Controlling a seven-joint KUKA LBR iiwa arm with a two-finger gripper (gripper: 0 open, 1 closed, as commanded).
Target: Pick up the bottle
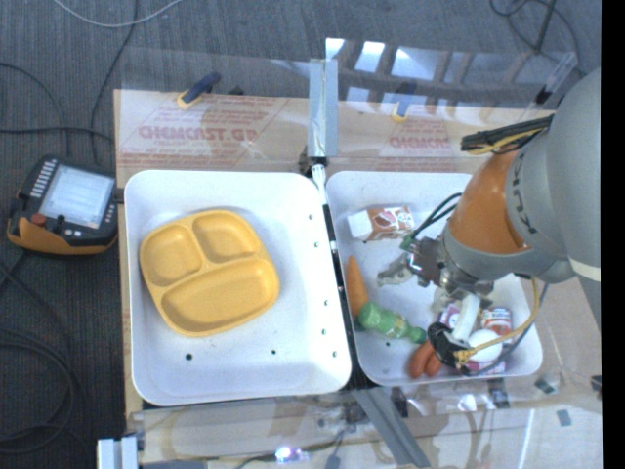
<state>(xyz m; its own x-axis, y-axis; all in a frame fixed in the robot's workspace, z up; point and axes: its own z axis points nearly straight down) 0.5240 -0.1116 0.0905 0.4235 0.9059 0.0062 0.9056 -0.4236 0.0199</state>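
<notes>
Hovering near the bottle, the claw, spread or not I cannot tell, could snag the carrot just beside it instead.

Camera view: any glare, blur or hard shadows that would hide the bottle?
Camera view: even light, soft shadows. Glare streaks on the clear panel at the top. The arm, nearest the lens, looks soft at its upper edge. The green bottle reads clearly, free of glare.
</notes>
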